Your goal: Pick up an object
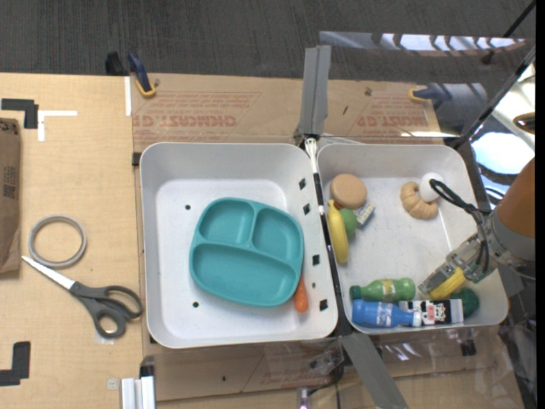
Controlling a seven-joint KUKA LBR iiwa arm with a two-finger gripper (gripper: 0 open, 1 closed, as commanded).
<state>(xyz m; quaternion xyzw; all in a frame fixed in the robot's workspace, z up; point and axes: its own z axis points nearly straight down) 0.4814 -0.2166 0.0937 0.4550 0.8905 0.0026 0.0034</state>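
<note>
Landmark: the divider (312,220) between the two white bins.

Far left of divider, on the cardboard bench top (77,143): tape roll (57,239), and scissors (89,295) with blades pointing up-left.

Left bin (162,173): teal divided plate (248,252) lies flat, and a small orange carrot (301,296) sits between the plate and the divider.

Right bin (392,156), just beside divider: banana (339,233), long axis running toward and away from the camera, with a round bun (348,191) at its far end. Further right, a croissant (418,201). At the near wall a green bottle (385,290) and a blue bottle (400,313) lie on their sides, long axes left-right, caps pointing toward the divider.

Gripper (453,273) is low at the bin's right side, over a yellow item (449,284); cannot tell its state.

Dark carpet (213,15) beyond the bench.
</note>
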